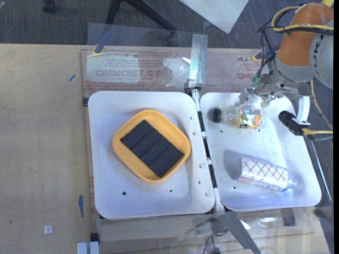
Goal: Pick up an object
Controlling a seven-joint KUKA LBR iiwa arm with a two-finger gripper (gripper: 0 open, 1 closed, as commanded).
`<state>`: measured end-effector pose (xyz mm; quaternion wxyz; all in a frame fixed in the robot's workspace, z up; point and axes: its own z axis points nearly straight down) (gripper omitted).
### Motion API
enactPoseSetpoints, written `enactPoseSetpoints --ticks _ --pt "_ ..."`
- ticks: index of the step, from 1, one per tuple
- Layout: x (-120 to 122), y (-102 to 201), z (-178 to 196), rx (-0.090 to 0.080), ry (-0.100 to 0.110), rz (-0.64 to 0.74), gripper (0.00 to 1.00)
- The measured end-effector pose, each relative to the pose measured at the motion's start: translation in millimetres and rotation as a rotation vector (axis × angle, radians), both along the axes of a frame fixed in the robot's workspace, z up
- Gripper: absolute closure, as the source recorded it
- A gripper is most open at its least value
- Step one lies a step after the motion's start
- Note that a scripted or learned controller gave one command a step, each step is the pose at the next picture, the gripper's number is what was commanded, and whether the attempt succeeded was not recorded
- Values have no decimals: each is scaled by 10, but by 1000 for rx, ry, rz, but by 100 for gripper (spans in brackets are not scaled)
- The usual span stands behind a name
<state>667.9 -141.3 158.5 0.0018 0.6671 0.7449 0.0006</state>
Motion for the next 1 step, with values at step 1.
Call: enactPoseSetpoints --ticks 1 --pt "0 -268 493 -2 -2 195 0"
